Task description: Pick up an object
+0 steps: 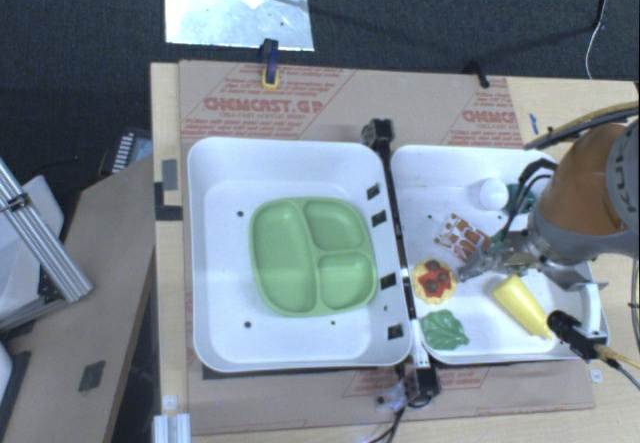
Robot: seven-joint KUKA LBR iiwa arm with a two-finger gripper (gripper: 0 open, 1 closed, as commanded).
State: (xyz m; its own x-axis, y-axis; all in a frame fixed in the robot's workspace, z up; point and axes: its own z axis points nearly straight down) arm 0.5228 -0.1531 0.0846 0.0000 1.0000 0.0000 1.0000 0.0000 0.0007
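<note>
Cardboard (300, 101) under bins printed "CHEMCAST GP".

The arm (590, 201) is a fat rounded body, orange-brown above and grey below near the wrist. Thin dark cables loop along its upper side. Its claw (478, 263) is small, dark metal.

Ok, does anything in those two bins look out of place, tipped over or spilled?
Nothing stands out. The green divided plate lies flat in the left bin. In the right bin, the yellow piece, green leafy piece, small round pizza-like toy and white ball lie loose but contained, beside the gripper.
</note>
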